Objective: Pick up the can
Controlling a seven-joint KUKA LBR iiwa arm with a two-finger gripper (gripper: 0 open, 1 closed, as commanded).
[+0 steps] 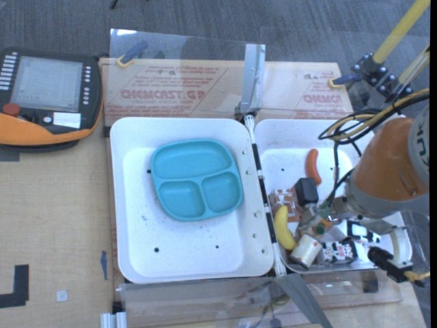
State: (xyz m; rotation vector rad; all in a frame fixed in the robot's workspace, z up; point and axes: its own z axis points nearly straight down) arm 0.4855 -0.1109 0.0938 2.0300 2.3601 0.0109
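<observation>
The can [305, 250], a pale cream cylinder, lies on its side near the front left corner of the right bin [273, 137]. It rests against the lower end of a yellow banana [283, 227]. My gripper [313, 212] hangs low in the right bin, just above and slightly right of the can, below the arm's orange band [389, 164]. The arm's body hides much of the bin's right half. Nothing visibly sits in the gripper.
An orange sausage [312, 165] lies at the back of the right bin, and a brown patterned piece [281, 201] sits by the divider. A small white printed item [338, 251] lies right of the can. The left bin [130, 183] holds a blue sectioned plate [196, 179].
</observation>
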